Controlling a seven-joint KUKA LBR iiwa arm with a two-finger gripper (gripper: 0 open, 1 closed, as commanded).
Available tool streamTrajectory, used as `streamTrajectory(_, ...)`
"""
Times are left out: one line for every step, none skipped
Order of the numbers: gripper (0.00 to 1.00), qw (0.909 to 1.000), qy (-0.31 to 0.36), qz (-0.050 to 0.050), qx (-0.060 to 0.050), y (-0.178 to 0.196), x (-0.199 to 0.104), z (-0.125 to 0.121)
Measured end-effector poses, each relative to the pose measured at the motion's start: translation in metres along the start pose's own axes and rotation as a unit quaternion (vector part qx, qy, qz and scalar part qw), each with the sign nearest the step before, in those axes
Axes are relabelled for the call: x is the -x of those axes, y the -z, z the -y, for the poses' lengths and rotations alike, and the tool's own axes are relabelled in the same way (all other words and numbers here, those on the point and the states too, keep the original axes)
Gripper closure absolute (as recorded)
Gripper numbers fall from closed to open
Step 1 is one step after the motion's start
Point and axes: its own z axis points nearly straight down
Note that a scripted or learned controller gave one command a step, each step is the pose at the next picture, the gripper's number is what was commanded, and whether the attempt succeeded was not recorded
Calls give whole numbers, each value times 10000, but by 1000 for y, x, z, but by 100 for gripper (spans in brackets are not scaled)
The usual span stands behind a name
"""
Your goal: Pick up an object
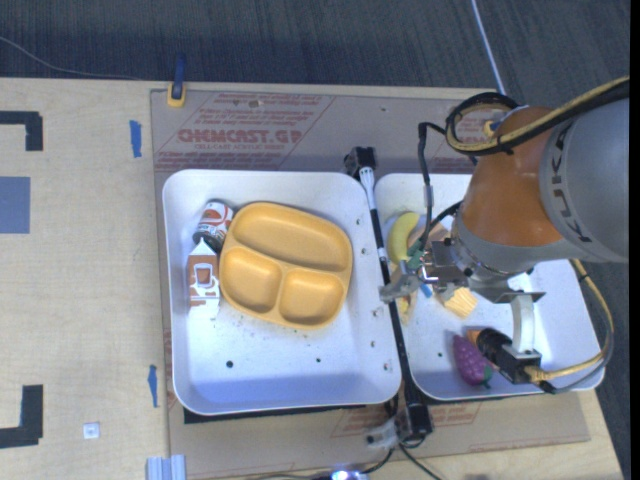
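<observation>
The grey arm with its orange band (pixel 510 203) reaches over the right bin (pixel 570 373). My gripper (pixel 408 278) hangs low at that bin's left wall, close to the divider between the bins. A yellow banana (pixel 402 234) lies just above it, partly hidden by the wrist. A small yellow block (pixel 460 301) sits just right of the gripper. A purple bunch of grapes (pixel 468 358) lies toward the bin's front. I see nothing held in the gripper.
The left bin (pixel 280 378) holds a large yellow divided plate (pixel 283 264), a small can (pixel 211 224) and a red and white box (pixel 202 280) against its left wall. Cables and a black fitting (pixel 505 353) trail over the right bin.
</observation>
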Motion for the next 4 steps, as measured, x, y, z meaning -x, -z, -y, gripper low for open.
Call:
streamTrajectory(0, 10000, 0, 0, 0, 0, 0, 0)
streamTrajectory(0, 10000, 0, 0, 0, 0, 0, 0)
streamTrajectory(0, 10000, 0, 0, 0, 0, 0, 0)
streamTrajectory(0, 10000, 0, 0, 0, 0, 0, 0)
